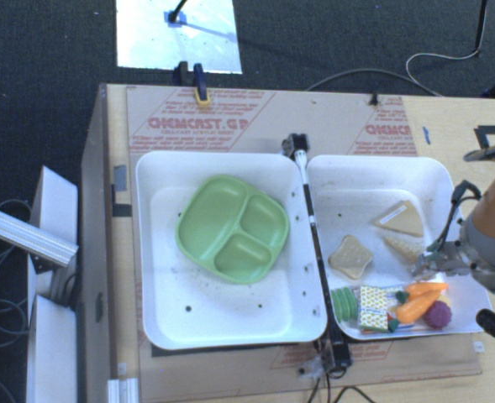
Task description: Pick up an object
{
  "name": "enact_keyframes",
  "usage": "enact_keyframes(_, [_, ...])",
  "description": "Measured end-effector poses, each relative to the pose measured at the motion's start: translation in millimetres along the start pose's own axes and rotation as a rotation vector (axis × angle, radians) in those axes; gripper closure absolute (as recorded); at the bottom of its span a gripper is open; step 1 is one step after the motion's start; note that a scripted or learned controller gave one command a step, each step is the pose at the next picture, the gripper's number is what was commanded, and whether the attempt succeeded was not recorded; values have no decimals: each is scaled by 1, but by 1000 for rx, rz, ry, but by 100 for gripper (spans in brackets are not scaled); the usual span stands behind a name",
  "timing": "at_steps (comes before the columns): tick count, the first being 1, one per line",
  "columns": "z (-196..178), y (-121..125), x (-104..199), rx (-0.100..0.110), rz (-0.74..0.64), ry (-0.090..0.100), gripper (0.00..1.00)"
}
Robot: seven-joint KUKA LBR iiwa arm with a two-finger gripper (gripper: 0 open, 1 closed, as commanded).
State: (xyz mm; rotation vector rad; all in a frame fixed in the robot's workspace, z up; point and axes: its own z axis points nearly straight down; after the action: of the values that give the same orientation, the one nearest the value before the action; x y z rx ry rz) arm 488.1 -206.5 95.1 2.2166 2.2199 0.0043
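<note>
Hovering hand (429, 267), grip state unclear, over orange carrot (416, 302) beside purple fruit (437, 313).

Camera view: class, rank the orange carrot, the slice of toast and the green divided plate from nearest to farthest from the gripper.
1. Orange carrot: right bin, just below the gripper.
2. Slice of toast: right bin, further toward the divider.
3. Green divided plate: left bin, across the divider.
</note>
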Motion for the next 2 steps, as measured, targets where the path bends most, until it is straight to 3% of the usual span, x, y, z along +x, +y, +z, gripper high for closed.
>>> enact_keyframes(1, [0, 0, 0, 0, 0, 0, 0])
enact_keyframes(2, [-10, 1, 0, -3, -1, 0, 100])
